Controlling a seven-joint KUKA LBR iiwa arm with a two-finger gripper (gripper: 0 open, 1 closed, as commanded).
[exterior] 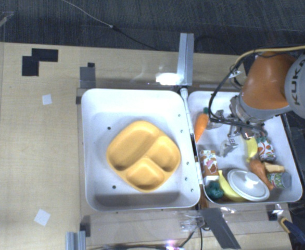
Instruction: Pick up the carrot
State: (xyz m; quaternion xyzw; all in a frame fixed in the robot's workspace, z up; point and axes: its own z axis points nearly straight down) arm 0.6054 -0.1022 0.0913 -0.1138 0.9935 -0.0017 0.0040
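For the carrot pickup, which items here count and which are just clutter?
Job: carrot, pincer, right bin.
Clutter: yellow tray, left bin, white lid, banana, small carton.

Orange tapered carrot (200,126) in the right bin.
It lies against the bin's left wall, narrow end pointing down.

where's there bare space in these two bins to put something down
Left bin: bare white floor all around the yellow divided plate, widest along the top wall and left wall. Right bin: a small patch between the carrot and the gripper, plus the top strip under the arm. Its lower half is crowded: white bowl, cans, banana.
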